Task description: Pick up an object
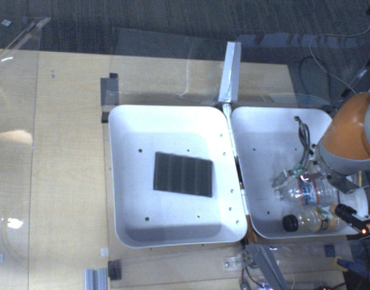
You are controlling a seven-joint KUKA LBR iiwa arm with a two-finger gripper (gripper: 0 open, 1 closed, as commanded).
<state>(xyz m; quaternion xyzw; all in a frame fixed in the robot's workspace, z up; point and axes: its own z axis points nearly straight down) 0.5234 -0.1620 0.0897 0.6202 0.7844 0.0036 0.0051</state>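
A pale wooden bench (58,162) seen from above at a slant. Two shallow white bins sit directly on it, side by side and touching along their inner edges. The left bin (127,222) has rounded corners; the right bin (257,132) lies just beside it. Small dark brackets (110,89) rest on the bench at the left bin's far left and near left corners. A grey upright strip (230,71) stands at the far side, where the two bins meet.
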